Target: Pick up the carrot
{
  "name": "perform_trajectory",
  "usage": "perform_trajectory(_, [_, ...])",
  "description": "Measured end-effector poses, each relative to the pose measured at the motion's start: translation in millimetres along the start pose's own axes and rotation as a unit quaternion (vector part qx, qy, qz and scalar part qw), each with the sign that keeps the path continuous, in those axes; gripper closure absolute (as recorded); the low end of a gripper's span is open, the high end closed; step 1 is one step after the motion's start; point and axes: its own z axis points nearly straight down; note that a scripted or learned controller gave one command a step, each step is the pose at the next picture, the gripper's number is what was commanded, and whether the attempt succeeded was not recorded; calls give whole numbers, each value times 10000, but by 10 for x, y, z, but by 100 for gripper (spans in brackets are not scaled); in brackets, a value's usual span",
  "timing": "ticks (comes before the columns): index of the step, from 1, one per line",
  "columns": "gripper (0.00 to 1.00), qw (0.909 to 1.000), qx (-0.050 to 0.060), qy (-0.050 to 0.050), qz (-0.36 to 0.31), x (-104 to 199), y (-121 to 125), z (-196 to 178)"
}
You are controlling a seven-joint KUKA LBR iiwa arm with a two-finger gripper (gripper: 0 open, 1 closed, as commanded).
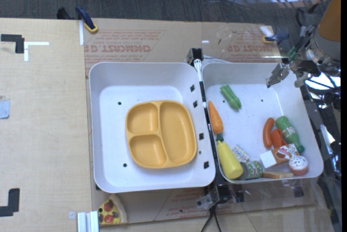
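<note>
— Where is the carrot (215, 117)?

— In the right bin (255, 96), close against its left wall, lying lengthwise, orange, thinner end toward the far side. Just below it, a yellow bottle (228, 160), near or maybe touching its lower end. Up and to the right, a green pepper (230, 97), well apart.

— And the gripper (286, 77)?

— Above the far right corner of the same bin, well apart from the carrot. Two dark fingers (274, 77) spread apart, nothing between them. Grey arm behind, coming from the right.

— What else in that bin?

— At the near right side, a crowded group: red sausage (268, 131), green bottle (289, 134), small white and red pieces, hard to name.

— The left bin (105, 133)?

— Holding a yellow divided plate (160, 133), three compartments, about in the middle. Beside the bench edge at the bottom, a toy pizza slice (109, 212) on the cardboard.
</note>
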Motion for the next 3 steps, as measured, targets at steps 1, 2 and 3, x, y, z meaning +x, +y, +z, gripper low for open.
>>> perform_trajectory(1, [0, 9855, -2, 5, 1698, 769, -154, 1212])
perform_trajectory(2, [0, 9798, -1, 1, 2000, 1407, -814, 217])
perform_trajectory(3, [0, 9762, 4, 4, 2171, 1714, -888, 221])
